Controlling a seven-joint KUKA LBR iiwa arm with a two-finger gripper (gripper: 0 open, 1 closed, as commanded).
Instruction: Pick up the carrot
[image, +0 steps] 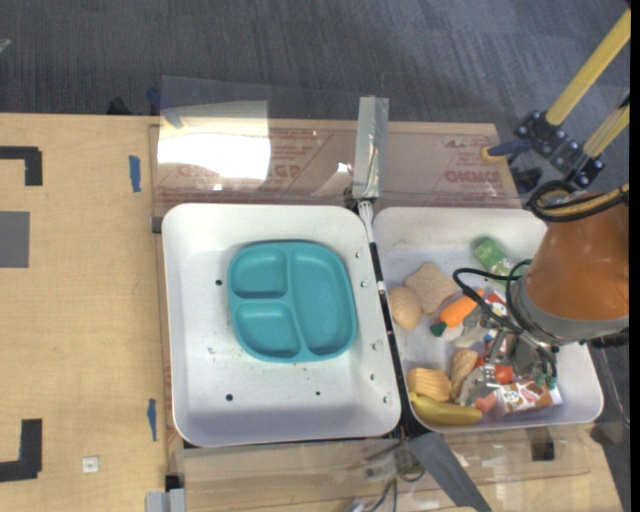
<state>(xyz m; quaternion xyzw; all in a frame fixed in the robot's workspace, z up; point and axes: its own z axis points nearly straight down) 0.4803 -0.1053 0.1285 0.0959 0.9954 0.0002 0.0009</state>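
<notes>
2 bins on your worktop (80, 300); the carrot (457, 311) lies in the right bin (590, 400), crowded by other food, pincer (497, 345) just beside it, can't tell its state.

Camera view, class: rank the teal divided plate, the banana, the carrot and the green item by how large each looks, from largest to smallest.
1. Teal divided plate, by far the largest.
2. Banana, long and thin along the right bin's front edge.
3. Carrot and green item: they look about alike, and the arm partly covers both, so I leave them unranked.
</notes>
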